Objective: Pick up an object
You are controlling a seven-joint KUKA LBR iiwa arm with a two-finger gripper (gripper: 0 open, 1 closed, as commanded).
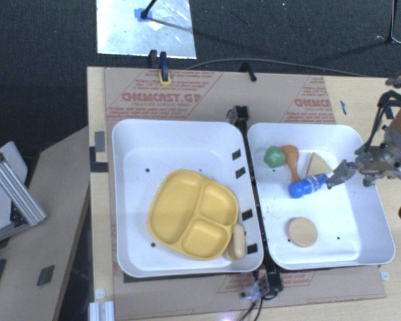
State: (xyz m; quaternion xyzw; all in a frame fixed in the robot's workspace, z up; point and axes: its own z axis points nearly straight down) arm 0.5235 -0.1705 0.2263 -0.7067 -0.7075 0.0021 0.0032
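The right bin (371, 243) holds several small objects. A blue cylinder (305, 187) lies near its middle, with a green lump (275, 156), an orange-brown stick (291, 160) and a pale wedge (317, 164) just behind it. Nearer the front lies a round tan disc (301, 232). My gripper (339, 174) reaches in from the right, low over the bin. Its tip sits just right of the blue cylinder and beside the wedge. I see nothing held in it.
The left bin (130, 179) carries a yellow divided plate (194, 214) with a small beige piece (237, 241) at its right front corner. A black divider (248, 179) runs between the bins. The arm's wrist (394, 159) hangs over the right bin's right rim.
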